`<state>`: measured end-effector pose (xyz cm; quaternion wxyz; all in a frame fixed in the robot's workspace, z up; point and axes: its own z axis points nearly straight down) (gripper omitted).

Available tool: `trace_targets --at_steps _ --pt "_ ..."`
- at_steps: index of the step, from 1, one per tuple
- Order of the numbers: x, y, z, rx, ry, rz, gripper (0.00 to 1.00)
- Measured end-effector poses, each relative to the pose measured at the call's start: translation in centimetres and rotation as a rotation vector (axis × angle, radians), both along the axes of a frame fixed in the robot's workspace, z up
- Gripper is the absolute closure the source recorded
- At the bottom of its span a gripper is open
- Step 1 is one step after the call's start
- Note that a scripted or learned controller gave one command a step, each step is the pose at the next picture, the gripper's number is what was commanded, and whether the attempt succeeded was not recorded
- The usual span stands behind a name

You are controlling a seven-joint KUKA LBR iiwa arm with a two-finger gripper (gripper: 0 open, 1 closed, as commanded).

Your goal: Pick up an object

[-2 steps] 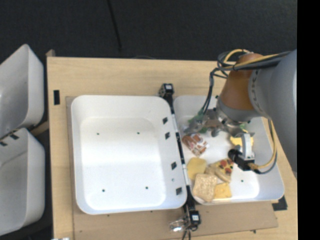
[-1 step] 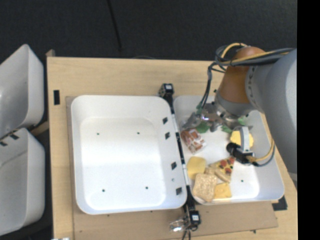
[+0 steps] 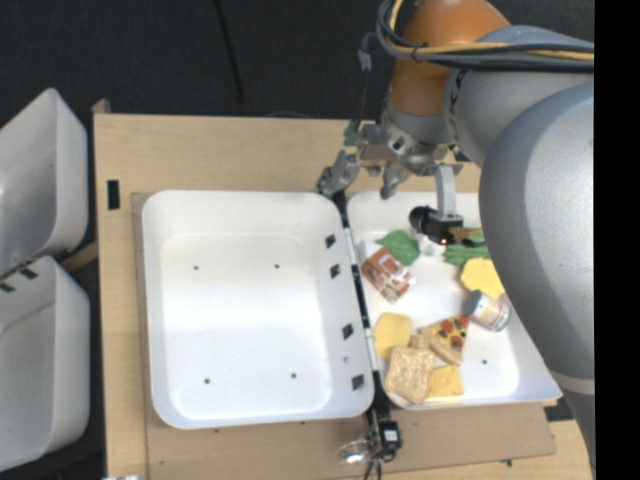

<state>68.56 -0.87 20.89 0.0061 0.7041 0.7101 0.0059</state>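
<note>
Tan bench [image 3: 120, 268]; two white bins [image 3: 240, 308]; dark floor behind.

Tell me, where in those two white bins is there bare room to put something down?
The left bin has bare floor from wall to wall. The right bin is crowded: a wrapped snack, cracker, small can and yellow pieces fill its middle and near side. One bare strip lies near its front right corner.
</note>
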Motion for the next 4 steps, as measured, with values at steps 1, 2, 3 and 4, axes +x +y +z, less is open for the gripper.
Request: trace_targets --at_steps 1,2,3,4 --pt "-0.4 -0.7 0.3 -0.004 0.014 -0.003 1.00" --pt "-0.4 -1.6 3.4 -0.003 0.021 -0.006 1.00" --pt "-0.2 -1.9 7.5 -0.003 0.021 -0.007 1.00" --pt "-0.4 -2.4 11.4 -0.003 0.022 -0.008 1.00"
